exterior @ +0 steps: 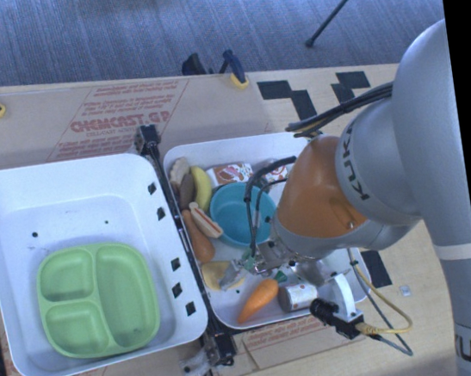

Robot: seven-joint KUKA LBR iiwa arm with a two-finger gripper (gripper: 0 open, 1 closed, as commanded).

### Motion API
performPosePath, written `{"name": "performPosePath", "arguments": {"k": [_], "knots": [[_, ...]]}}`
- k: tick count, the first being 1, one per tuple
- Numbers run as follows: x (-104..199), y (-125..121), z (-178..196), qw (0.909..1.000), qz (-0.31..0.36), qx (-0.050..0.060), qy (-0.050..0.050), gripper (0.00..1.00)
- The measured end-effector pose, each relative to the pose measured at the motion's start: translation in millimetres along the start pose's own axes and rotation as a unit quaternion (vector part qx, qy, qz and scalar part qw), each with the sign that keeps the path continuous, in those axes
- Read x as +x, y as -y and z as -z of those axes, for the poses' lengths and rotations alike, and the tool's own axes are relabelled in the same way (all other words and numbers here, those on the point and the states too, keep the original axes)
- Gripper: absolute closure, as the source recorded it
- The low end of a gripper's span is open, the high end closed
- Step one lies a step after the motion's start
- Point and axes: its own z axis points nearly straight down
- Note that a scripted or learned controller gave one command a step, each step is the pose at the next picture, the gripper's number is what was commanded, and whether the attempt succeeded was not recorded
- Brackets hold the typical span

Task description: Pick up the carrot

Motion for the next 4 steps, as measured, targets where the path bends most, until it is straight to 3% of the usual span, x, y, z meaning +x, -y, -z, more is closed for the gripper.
{"name": "performPosePath", "arguments": {"k": [1, 2, 3, 4], "knots": [[-0.3, -0.2, 9.9, 1.0, 0.008, 0.003, 0.0, 1.0], [-0.2, -0.4, 18.9, 0.9999, 0.015, 0.006, 0.0, 1.0], [-30.9, 3.9, 54.8, 0.9981, 0.061, -0.004, 0.003, 1.0], [-30.3, 4.1, 54.0, 0.9981, 0.061, -0.003, 0.002, 0.0]]}}
